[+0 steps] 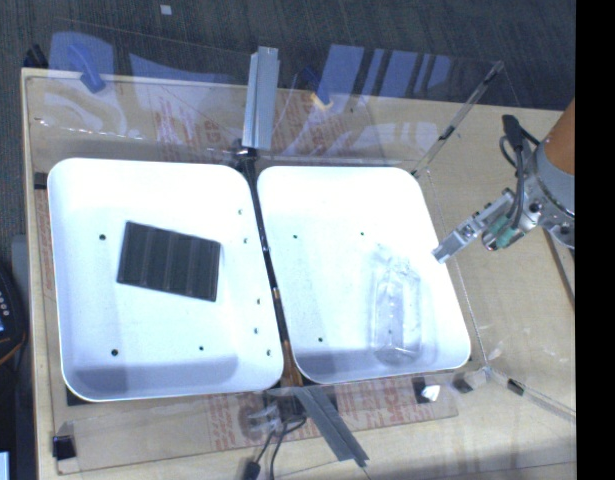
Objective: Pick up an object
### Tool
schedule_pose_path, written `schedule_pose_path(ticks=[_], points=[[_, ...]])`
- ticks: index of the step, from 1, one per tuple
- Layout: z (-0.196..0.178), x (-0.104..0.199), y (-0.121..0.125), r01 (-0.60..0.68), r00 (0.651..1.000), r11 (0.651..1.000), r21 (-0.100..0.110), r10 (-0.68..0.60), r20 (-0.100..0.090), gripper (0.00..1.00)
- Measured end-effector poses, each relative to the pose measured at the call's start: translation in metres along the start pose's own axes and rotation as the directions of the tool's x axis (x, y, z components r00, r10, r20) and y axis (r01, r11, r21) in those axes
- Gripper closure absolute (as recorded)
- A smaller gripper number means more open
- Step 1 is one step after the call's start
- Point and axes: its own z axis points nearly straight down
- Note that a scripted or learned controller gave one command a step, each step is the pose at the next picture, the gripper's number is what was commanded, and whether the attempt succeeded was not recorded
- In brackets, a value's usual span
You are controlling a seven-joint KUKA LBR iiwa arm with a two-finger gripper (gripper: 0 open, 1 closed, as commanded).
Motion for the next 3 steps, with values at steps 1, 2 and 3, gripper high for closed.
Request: schedule_pose_path(ticks=[1,2,3], points=[[0.131,-0.011,0.039,-0.455,0.891,0.891,0.007,0.455,-0.004,1.0],[0.116,0.031,0.033,-0.442,0.897,0.897,0.005,0.442,-0.004,1.0],[0.103,-0.009,0.012,-0.609,0.793,0.793,0.003,0.609,-0.001,1.0]])
